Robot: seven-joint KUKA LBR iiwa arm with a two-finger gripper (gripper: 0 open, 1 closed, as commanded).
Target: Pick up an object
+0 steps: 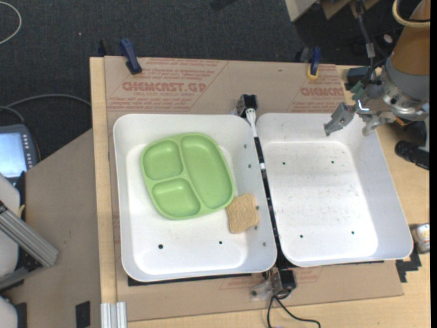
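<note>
Gripper (354, 118) is hanging over the far right corner of the right-hand shallow white plastic bin (372, 183). Fingers are standing apart, nothing between them.

Both candidate objects are lying well away, toward the view's left of the fingers and nearer the camera, across the divider in the left-hand white bin (130, 203):
- green moulded plastic three-compartment plate (186, 176), smooth, glossy, rounded rectangle, long axis running diagonally, lying flat.
- tan flat square piece (242, 213), rough, matte, looks like a cracker or sponge slab, touching the plate's near-right corner, closer to the fingers than the plate's centre.

Judgement: the next move is needing a long traverse toward the left bin. The tan piece is looking like the easier grab; the plate's low rim is offering little to pinch.
</note>
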